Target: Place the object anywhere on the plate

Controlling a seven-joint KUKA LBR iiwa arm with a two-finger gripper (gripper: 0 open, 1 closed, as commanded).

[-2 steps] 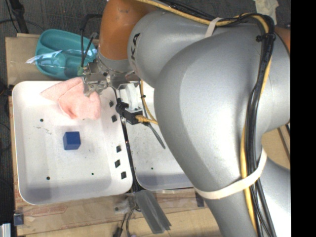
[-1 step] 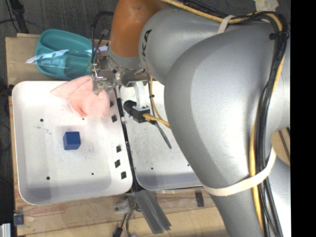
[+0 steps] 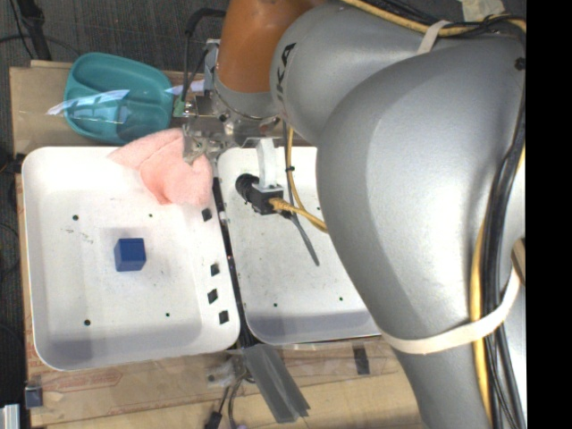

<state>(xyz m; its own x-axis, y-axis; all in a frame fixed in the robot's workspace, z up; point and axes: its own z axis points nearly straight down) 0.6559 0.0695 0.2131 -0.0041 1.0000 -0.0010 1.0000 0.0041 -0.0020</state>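
Camera view: grey arm (image 3: pixel 393 150) bent over bins, jaws' state indiscernible beside pink cloth (image 3: pixel 174 170)

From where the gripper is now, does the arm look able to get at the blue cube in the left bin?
Probably yes. The blue cube sits alone on the open floor of the left bin, nothing on or against it. The gripper is at the bin's far edge over the pink cloth, which lies apart from the cube.

One fixed camera looks down slantwise, seemingly close, on both white bins (image 3: pixel 54 239)
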